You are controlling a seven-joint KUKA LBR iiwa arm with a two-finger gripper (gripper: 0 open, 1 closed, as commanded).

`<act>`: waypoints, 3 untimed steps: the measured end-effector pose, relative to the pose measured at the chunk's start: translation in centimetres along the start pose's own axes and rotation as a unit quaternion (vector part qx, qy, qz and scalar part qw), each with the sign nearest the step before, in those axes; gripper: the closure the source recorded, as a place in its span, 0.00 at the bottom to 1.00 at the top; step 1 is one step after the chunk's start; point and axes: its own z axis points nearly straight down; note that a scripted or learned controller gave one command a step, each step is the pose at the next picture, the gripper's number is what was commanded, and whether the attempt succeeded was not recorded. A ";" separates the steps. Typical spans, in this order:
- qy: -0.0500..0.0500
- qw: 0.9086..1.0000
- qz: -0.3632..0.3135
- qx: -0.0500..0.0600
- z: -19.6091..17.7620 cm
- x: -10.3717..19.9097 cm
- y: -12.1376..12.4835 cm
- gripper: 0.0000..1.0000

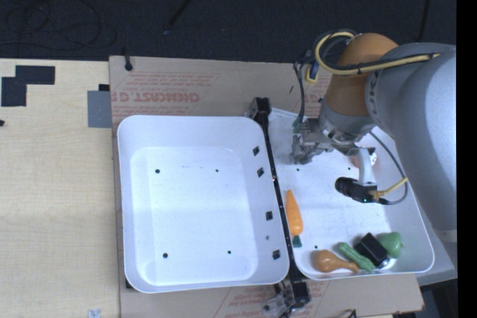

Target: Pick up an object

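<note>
My gripper [301, 151] hangs low over the back left part of the right bin [417, 238], below the orange band of the arm. An orange carrot-shaped object [294, 213] lies against the bin's left wall, a little in front of the gripper and apart from it. At the front of this bin lie a tan gourd-shaped object [331, 260], a long green object [355, 255], a black block [370, 248] and a round green object [391, 241], close together. A small teal piece [297, 240] sits just below the carrot.
The left bin [128, 160] stands beside the right one, with a black divider [274, 182] between them. The grey arm [425, 130] covers the right bin's back right part. A black cylinder with a cable [355, 189] hangs off the arm.
</note>
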 end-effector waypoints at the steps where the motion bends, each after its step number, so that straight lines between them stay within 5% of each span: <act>1: 0.000 1.000 0.000 0.000 -1.0 -0.1 0.0 1.00; 2: 0.000 1.000 -0.001 0.001 -2.0 -0.2 0.0 1.00; 3: 0.001 1.000 -0.001 -0.003 -9.4 6.1 -1.9 1.00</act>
